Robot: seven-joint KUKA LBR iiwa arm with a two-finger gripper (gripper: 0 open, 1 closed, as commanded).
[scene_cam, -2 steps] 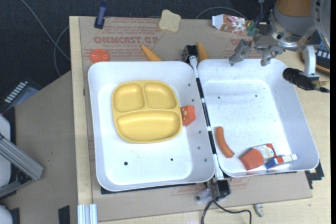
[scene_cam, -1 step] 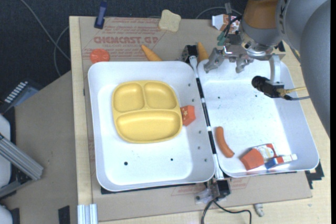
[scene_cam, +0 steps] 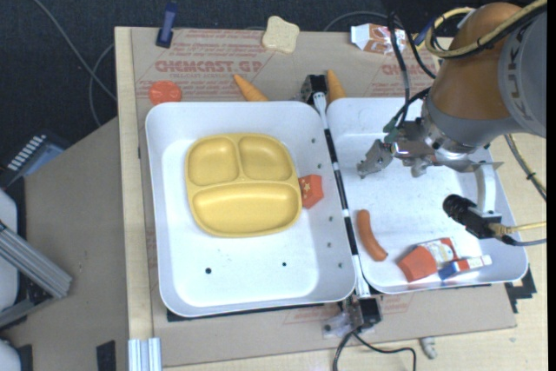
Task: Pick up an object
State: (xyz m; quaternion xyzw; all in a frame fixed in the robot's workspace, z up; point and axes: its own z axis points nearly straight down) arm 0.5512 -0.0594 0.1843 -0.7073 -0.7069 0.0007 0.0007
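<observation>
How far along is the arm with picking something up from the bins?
Nothing looks picked yet. The gripper hovers over the right bin with nothing visible between its fingers. The orange sausage and the red and white packet lie on the bin floor. Reaching, grasping and lifting are all left.

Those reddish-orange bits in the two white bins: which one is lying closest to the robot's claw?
The long sausage-shaped piece in the right bin, just below the gripper. The small block lies in the left bin beside the yellow tray; the boxy one lies lower.

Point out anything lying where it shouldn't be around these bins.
Several items lie outside the bins on the cardboard behind them: a bread slice, a carrot, an orange disc and a blue marker. Inside the left bin, a small red piece leans against the yellow divided plate.
</observation>
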